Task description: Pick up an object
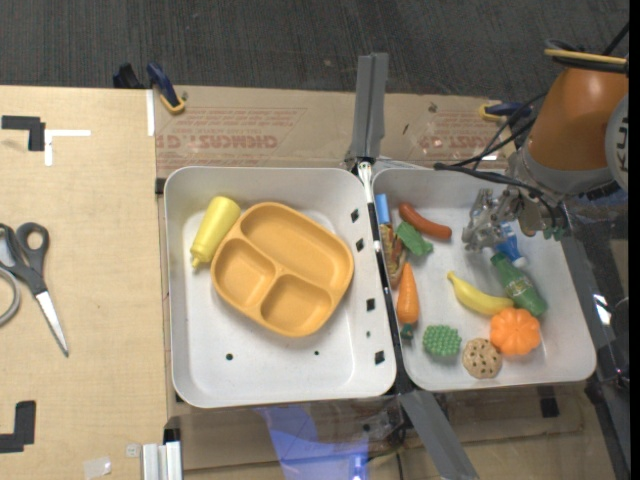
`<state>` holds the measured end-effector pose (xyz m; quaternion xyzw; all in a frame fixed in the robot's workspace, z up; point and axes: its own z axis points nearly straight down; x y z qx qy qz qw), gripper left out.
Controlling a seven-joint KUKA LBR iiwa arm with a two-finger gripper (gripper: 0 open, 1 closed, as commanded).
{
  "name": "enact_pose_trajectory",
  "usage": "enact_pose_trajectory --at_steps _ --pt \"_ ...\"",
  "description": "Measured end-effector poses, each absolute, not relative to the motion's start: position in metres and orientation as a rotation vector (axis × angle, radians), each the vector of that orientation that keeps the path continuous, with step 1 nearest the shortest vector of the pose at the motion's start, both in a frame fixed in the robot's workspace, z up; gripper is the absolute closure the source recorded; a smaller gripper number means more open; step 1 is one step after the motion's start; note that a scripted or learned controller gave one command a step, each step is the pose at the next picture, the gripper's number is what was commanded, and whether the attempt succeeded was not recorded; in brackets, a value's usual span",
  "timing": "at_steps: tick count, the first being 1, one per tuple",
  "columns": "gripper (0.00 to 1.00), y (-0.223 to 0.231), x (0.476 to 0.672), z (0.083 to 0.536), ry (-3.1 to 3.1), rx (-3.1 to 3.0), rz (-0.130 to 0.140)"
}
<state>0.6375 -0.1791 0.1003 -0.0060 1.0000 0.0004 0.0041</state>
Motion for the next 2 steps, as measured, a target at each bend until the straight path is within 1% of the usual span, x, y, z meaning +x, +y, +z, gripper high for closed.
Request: enact_pose_trajectory --at_steps 1,2 --pt "0.0 -0.179 0.6374 0.1002 3.134 -0.018 0.002" --pt "0.0 -0.1871 0.6382 0.0917 3.137 -0.035 0.001"
